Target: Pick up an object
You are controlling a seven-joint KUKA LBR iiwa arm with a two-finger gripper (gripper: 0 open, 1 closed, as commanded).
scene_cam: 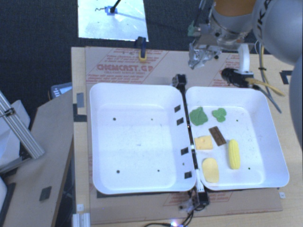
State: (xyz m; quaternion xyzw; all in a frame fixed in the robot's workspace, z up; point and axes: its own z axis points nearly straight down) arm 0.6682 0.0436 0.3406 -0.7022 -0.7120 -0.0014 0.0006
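The right bin holds several small objects: a large green piece, a smaller green piece, a brown bar, a pale yellow square, a yellow corn cob and a yellow oval piece. My gripper hangs high above the bench, past the far rim of the right bin, near the gap between the bins. Nothing shows between its fingers.
The left bin lies beside the right one, joined by a black-clipped divider. A black and white fixture with cables sits behind the right bin. A shiny plate lies at the far back left.
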